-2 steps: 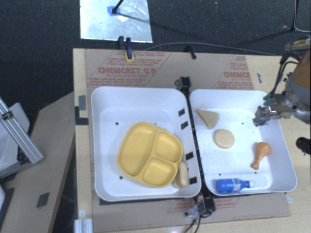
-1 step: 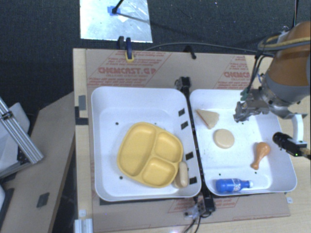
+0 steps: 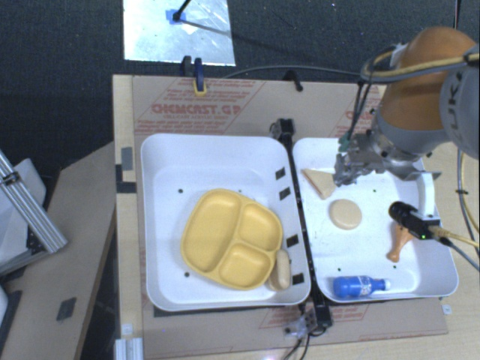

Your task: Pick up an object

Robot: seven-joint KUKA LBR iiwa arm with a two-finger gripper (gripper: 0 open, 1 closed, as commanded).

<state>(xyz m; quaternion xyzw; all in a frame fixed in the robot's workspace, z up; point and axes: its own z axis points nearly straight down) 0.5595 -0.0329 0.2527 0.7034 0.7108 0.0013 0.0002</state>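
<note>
A blue bottle (image 3: 358,286) lies below the round tan disc (image 3: 346,214); the gripper (image 3: 345,172) hovers above the disc, grip state indiscernible.

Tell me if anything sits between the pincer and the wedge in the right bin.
Nothing visible does. The pincer hangs at the wedge's right end, in the right bin. The round disc lies nearer the camera, apart from both and out of the way.

Arm (image 3: 431,81) cropped at right edge
</note>
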